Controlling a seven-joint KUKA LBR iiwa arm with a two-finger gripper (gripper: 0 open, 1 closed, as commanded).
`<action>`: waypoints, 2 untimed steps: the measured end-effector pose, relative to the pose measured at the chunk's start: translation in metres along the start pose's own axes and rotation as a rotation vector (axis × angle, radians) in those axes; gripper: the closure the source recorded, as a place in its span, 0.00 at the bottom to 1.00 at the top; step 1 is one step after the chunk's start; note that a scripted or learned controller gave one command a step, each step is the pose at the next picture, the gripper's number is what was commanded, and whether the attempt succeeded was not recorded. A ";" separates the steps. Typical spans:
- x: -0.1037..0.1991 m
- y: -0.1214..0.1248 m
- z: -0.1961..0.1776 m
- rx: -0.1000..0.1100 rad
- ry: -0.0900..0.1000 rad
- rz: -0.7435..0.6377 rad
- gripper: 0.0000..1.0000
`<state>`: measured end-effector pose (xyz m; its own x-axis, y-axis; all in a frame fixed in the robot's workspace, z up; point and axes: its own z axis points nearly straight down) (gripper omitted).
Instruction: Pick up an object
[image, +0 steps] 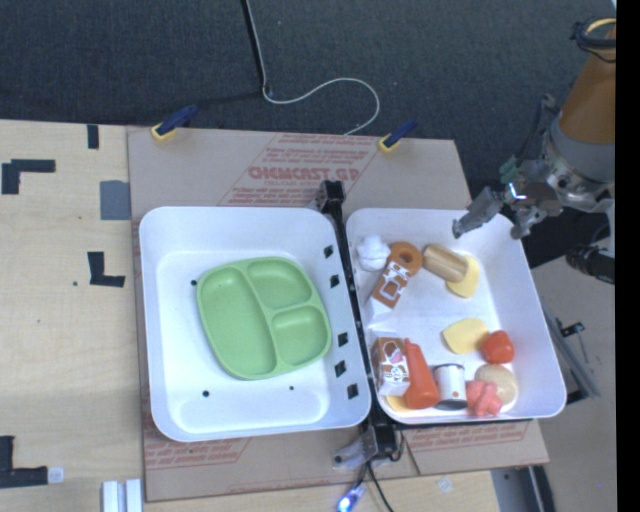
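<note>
Two white bins sit side by side on a cardboard sheet; landmark is the right bin (535, 300). Its left wall touches the left bin (160, 300), which holds a green divided tray (264, 316). Inside the right bin, bare floor shows in the middle and along the upper right side; items crowd its upper left and lower edge. Upper left: a tan cylindrical piece (446, 263) on a pale yellow slice, a brown ring-shaped item (404, 254), a small white object (372, 250). Lower part: a yellow wedge (464, 335), a red tomato-like ball (497, 346), an orange-red bottle shape (419, 380), and pink pieces at the lower right corner. The gripper (498, 208) hangs above the bin's upper right rim, fingers spread apart, nothing between them. The tan cylinder lies nearest, just inward of the gripper, toward the bin's middle.
</note>
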<state>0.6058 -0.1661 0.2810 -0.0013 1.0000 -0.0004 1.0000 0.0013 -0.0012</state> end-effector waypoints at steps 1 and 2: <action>0.072 -0.046 -0.041 0.000 0.003 -0.005 0.00; 0.154 -0.116 -0.103 -0.002 0.003 -0.009 0.00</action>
<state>0.4899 -0.0125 0.3844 -0.0101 0.9999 0.0026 0.9999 0.0101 0.0008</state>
